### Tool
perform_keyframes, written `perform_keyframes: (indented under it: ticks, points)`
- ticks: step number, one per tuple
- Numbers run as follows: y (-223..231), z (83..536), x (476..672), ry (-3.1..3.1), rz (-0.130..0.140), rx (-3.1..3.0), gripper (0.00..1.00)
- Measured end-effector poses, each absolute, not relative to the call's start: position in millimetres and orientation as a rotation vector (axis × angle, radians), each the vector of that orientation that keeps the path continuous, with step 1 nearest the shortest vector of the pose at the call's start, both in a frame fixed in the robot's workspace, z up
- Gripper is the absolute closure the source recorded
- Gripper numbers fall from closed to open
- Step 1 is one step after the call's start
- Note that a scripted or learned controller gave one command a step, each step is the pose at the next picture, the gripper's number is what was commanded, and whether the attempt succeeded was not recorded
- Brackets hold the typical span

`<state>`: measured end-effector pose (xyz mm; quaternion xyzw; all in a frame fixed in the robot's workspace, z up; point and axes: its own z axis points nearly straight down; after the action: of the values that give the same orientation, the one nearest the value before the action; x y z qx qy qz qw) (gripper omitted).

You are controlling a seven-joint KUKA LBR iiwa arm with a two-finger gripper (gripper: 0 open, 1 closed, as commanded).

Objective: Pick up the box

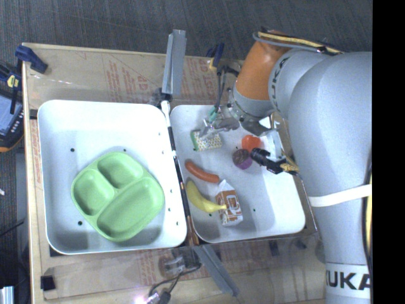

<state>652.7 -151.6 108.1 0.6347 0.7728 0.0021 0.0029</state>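
A small brown and white box (230,208) lies in the right bin (286,213) near its front wall, just right of a yellow banana (201,198). My gripper (210,128) hangs low over the back left part of that bin, right above a pale speckled block (209,142) and seemingly touching its top edge. The box sits well forward of the gripper, with nothing gripping it. The grey arm with its orange band (258,75) covers the bin's back right corner.
A red sausage (202,171) lies between the speckled block and the banana. A purple round item (242,159) and a red-orange item (252,142) rest beside the wrist. A green divided plate (118,196) fills much of the left bin (57,128).
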Motion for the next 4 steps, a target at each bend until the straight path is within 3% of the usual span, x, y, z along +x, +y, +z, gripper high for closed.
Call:
perform_keyframes:
  ticks: [1, 2, 3, 4]
  points:
    - [-133, 98, 617.4, 2.680, 0.006, 1.621, 1.00]
    - [-133, 96, 616.6, 2.683, 0.005, 1.622, 0.00]
    - [-177, 136, 657.9, 2.615, -0.001, 1.738, 0.00]
    - [-160, 96, 653.7, 2.610, 0.001, 1.738, 0.00]
